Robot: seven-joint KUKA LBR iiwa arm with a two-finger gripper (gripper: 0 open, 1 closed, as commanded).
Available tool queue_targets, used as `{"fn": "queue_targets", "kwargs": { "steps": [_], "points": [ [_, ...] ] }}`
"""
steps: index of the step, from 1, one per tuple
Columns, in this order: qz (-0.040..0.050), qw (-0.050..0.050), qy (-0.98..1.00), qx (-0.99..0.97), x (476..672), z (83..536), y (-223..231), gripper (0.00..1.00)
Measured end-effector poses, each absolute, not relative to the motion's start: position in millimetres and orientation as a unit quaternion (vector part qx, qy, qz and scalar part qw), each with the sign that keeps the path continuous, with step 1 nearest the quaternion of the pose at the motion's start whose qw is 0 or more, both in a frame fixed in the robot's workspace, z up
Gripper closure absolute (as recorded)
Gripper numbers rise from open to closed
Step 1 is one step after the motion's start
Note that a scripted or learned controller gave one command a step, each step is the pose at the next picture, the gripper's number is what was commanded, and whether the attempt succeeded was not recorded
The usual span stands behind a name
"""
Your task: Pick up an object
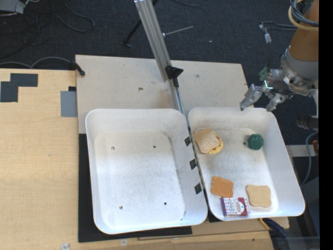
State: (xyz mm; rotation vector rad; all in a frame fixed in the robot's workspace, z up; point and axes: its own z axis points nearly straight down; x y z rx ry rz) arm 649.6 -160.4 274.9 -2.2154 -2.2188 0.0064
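Observation:
The right bin (281,139) holds a toy sandwich (208,141) near its left wall and a dark green round object (255,141) toward its right. Near its front lie an orange flat piece (222,186), a tan bread slice (258,196) and a small pink box (234,207). My gripper (258,100) hangs above the right bin's back rim, up and right of the green object. Its two fingers are spread apart, open, with nothing between them.
The left bin (104,139) sits beside the right one, with black clips (191,163) along their shared edge. A slanted aluminium bar (156,38) rises behind the bins. A wooden table surface (36,155) lies to the left.

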Motion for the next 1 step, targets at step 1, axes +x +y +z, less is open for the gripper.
{"fn": "queue_targets", "kwargs": {
  "steps": [1],
  "points": [
    [0.001,0.001,-0.708,-0.706,650.4,277.9,-160.0,0.0]
  ]
}}
